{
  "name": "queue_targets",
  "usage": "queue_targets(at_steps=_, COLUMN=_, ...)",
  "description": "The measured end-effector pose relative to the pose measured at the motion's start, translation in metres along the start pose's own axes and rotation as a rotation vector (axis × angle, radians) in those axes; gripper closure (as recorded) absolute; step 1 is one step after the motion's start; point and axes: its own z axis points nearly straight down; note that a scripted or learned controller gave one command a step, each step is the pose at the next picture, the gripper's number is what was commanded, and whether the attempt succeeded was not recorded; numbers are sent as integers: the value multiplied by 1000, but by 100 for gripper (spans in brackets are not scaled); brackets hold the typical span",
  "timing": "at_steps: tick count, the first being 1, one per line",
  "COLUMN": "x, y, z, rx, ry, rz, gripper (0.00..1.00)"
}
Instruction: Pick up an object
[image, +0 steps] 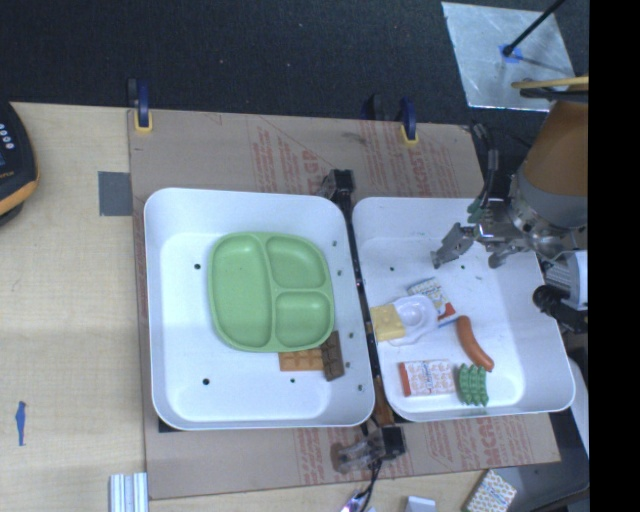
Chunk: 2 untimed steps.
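Objects for picking lie in the right bin (520, 400)'s near half: a yellow block (388, 322), a clear cup (417, 312), a red-and-white packet (426, 377), a sausage (474, 344) and a green piece (472, 384). The gripper (472, 246) hovers over the far part, fingers spread wide, holding nothing.

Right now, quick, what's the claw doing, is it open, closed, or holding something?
Claw: open, holding nothing, above the upper part of the right bin, apart from the hot dog and other items lower down.
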Motion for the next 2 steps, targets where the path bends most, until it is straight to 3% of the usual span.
queue_targets(at_steps=1, x=-32, y=-67, z=50, rx=7, ry=2, rz=3, gripper=0)
queue_targets(at_steps=2, x=-30, y=-89, z=113, rx=7, ry=3, rz=0, gripper=0)
